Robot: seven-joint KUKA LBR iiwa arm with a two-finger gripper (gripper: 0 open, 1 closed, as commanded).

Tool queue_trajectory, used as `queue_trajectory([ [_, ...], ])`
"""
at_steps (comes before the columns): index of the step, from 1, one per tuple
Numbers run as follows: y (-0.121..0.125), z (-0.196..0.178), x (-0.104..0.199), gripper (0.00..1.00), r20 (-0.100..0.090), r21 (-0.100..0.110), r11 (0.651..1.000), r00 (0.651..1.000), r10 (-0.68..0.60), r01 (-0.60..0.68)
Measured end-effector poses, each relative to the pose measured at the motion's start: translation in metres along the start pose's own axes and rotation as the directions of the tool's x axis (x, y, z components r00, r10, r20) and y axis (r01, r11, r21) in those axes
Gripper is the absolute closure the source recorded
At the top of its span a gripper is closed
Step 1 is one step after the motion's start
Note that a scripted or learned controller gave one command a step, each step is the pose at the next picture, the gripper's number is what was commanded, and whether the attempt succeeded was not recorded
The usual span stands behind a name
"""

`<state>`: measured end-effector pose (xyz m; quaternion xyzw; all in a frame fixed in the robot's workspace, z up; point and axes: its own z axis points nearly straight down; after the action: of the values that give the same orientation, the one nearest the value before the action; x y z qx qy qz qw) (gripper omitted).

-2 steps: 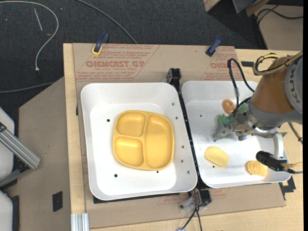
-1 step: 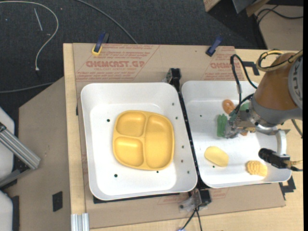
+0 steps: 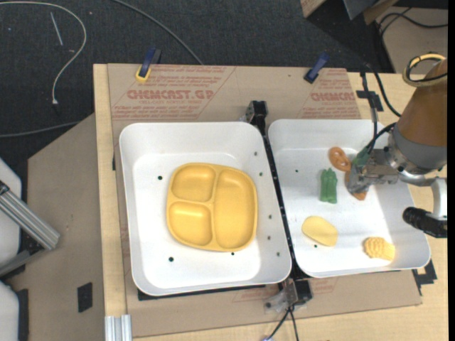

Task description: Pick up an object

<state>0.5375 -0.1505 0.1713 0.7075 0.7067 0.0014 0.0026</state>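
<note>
Yellow divided plate [image 3: 212,207] in left bin [image 3: 135,190] (alone), four toy foods [image 3: 328,186] in right bin [image 3: 298,155].

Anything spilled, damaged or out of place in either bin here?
Nothing stands out. The yellow divided plate sits flat in the left bin. In the right bin, the green piece, orange pretzel and two yellow pieces lie apart, intact.

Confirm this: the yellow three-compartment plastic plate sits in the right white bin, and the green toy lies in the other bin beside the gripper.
Wrong bin: the camera view shows the yellow three-compartment plastic plate in the left white bin. The green toy lies in the other bin, beside the gripper.
</note>
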Motion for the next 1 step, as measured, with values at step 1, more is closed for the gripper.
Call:
queue_trajectory([
  [1, 0.0018, -0.0542, -0.0003, 1.0, 0.0, -0.001, 1.0, 1.0, -0.002, 0.002],
])
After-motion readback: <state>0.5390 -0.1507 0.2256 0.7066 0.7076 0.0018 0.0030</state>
